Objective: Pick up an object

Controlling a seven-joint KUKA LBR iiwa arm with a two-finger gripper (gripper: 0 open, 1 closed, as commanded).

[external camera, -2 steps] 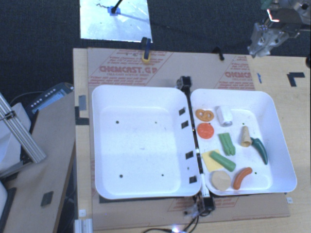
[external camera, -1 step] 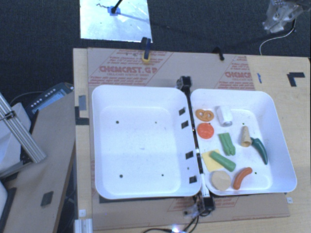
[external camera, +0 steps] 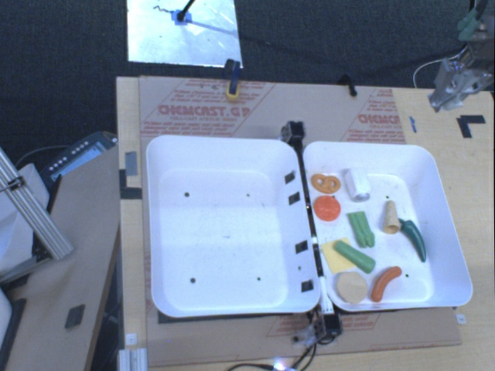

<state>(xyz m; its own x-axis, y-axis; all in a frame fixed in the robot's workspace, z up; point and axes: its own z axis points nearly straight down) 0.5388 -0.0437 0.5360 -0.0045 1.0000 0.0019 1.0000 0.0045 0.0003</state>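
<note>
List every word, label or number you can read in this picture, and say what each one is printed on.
"CHEMCAST GP", in red, upside down: on the brown sheet under the white bins, at its far left.
A second red print of the same style, on the same sheet at its far right: too slanted and blurred to read for sure.
Nothing readable on the toy foods, such as the pretzel.

You see two smooth, glossy white plastic bins (external camera: 224,149) on a matt wooden table (external camera: 128,122); the toy foods, like the pepper (external camera: 414,239), look smooth plastic.
</note>
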